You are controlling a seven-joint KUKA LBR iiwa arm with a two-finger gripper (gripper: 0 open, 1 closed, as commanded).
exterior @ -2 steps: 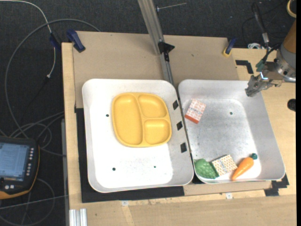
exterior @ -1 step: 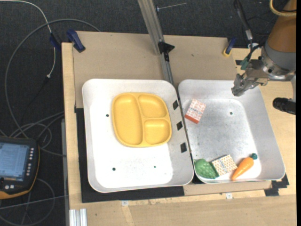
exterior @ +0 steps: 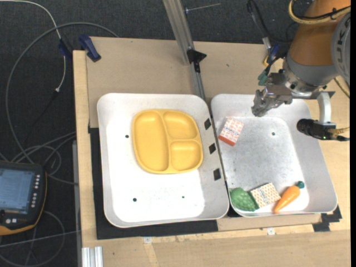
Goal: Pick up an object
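Observation:
In the right bin [exterior: 261, 154] a small red-and-white box [exterior: 231, 131] lies near the back left. Along the front edge sit a green leafy toy [exterior: 243, 198], a patterned yellow block [exterior: 264, 194] and an orange carrot [exterior: 287, 198]. My gripper [exterior: 261, 108] hangs over the back of the right bin, to the right of the box and above it, with nothing visible between its fingers. Whether its fingers are open or shut is unclear from this angle.
The left bin [exterior: 158, 202] holds a yellow divided plate [exterior: 167, 140]. A metal post [exterior: 183, 32] slants up behind the bins. Black clips [exterior: 212, 148] sit on the seam between the bins. A tablet [exterior: 19, 193] and cables lie left of the bench.

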